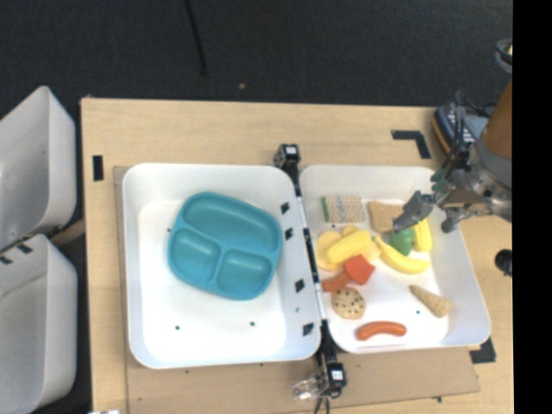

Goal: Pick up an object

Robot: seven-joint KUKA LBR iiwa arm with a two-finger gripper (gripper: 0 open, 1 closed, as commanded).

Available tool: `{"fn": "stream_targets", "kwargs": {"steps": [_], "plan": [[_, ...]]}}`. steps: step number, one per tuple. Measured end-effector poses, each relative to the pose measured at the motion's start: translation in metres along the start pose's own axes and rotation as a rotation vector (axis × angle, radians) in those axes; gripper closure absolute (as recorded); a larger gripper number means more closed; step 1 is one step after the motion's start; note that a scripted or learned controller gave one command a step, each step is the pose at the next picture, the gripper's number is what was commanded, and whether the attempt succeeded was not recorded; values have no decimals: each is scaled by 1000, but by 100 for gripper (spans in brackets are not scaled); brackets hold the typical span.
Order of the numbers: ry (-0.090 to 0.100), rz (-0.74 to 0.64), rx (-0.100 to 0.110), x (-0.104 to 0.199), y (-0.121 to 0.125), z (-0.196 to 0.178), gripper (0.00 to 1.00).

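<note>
Red sausage (380,329) at the right bin's (470,304) lower edge, cookie (348,302) and cone (430,300) above it, open gripper (429,216) over banana (404,258) at right, blue plate (225,246) in left bin (142,317).

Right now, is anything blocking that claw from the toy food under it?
Nothing visible does. The end effector hangs directly over the banana and a green piece in the right bin, with open space between.
</note>
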State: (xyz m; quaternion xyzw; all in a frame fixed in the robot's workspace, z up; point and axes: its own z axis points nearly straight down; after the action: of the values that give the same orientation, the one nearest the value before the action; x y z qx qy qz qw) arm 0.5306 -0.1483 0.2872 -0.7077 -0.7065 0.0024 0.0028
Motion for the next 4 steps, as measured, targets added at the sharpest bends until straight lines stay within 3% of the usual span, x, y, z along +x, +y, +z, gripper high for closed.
{"fn": "stream_targets", "kwargs": {"steps": [1, 4], "plan": [[-2, -2, -9, 0, 2, -4, 0], [-1, 2, -4, 7, -3, 152, 0]]}}
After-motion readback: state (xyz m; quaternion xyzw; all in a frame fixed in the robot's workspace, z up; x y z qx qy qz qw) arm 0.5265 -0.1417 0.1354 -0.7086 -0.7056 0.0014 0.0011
